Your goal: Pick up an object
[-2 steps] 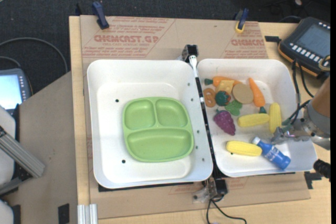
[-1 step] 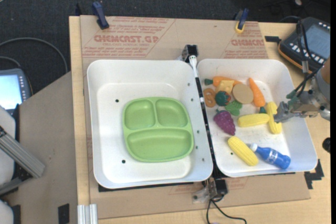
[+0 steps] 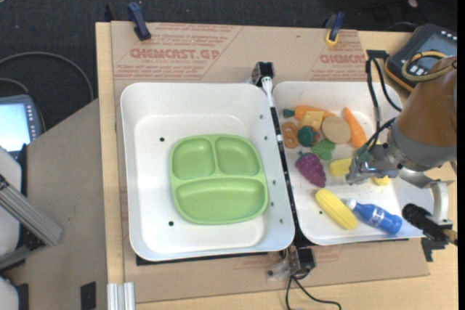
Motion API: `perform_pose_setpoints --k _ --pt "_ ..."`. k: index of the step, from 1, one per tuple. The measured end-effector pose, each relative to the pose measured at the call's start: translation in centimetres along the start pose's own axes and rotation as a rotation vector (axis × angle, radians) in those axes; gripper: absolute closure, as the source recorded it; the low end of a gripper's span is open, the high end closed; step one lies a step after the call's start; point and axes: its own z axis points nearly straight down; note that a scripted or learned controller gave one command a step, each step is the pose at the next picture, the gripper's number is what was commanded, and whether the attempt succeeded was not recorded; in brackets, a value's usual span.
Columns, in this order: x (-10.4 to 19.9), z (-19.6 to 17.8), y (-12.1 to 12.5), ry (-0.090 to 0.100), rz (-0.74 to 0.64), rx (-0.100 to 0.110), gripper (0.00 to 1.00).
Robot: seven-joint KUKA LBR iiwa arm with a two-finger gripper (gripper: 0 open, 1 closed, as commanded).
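Over the right-hand bin [image 3: 320,232], near its right wall, the gripper [image 3: 361,169] hangs low from the grey and orange arm [image 3: 429,120] that reaches in from the right. Whether it is open or closed cannot be told from this angle, and nothing can be seen held in it.

Just to its left lies a small yellow piece [image 3: 339,168], close to touching the gripper. A second bit of yellow [image 3: 381,181] peeps out just to the right of the gripper. Further left of the gripper sits a purple bunch of grapes [image 3: 311,169]. Below the gripper and a little left lies a yellow corn cob [image 3: 336,208], and beside that, directly under the gripper, a blue bottle with a white cap [image 3: 376,217] lies on its side.

Above the gripper, an orange carrot [image 3: 355,125] lies tilted, with a round tan disc [image 3: 336,130] to its left. Beyond these are a dark green item [image 3: 308,135], an orange ring-shaped piece [image 3: 290,135] and a yellow-orange item [image 3: 308,113] near the bin's far edge.

Well to the left of the gripper, the other white bin [image 3: 145,214] holds a green divided tray [image 3: 217,178] with three compartments.
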Motion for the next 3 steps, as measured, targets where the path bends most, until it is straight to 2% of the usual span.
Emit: perform_pose_setpoints --k 1,2,3 --pt "-0.2 -0.5 0.0 -0.003 0.003 -0.006 0.00" --pt "4.3 4.2 6.5 -0.014 0.000 -0.018 0.00" --pt "3.5 4.1 12.0 -0.008 0.001 -0.011 0.00"
